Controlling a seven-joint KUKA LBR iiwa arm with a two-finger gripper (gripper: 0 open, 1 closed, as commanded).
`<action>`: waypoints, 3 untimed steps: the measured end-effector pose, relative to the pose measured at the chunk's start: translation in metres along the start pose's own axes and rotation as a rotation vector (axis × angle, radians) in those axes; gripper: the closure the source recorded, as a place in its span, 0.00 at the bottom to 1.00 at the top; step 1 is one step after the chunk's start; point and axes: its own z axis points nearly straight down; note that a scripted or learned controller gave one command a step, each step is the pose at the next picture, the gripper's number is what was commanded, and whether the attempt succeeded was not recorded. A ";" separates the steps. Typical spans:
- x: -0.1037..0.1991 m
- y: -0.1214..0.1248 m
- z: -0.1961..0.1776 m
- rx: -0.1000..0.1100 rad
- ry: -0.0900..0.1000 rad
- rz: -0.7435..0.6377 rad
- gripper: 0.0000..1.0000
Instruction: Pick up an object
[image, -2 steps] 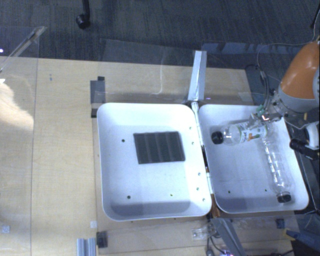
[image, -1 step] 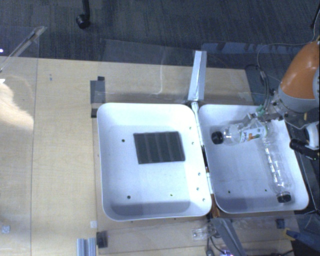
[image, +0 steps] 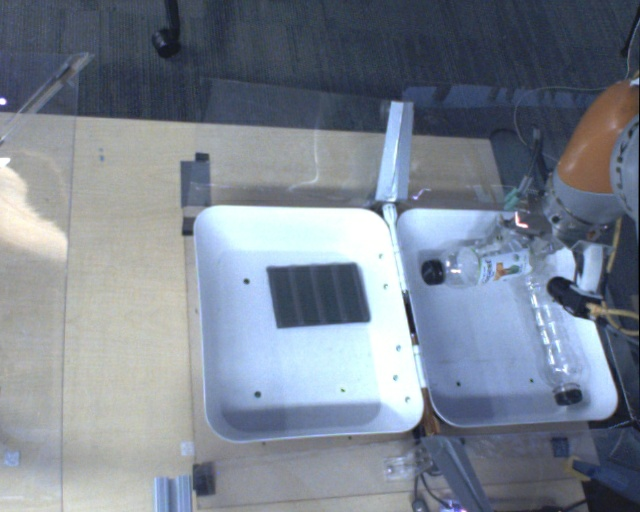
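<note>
Arm (image: 600, 150) cut off at right edge; end effector fingers hidden behind wrist.

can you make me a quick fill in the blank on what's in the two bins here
1. The dark ribbed mat lies in the ______ bin.
2. The right bin holds ______ clear plastic bottles.
3. The labelled bottle has a ______ cap, pointing toward the divider.
4. The arm wears an ______ band above its wrist.

Missing words: left; two; black; orange
</note>
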 end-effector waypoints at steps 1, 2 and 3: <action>0.000 0.015 0.006 -0.026 -0.001 -0.088 0.00; 0.003 0.025 0.062 0.001 0.002 -0.318 0.00; 0.007 0.036 0.063 0.021 0.002 -0.502 0.00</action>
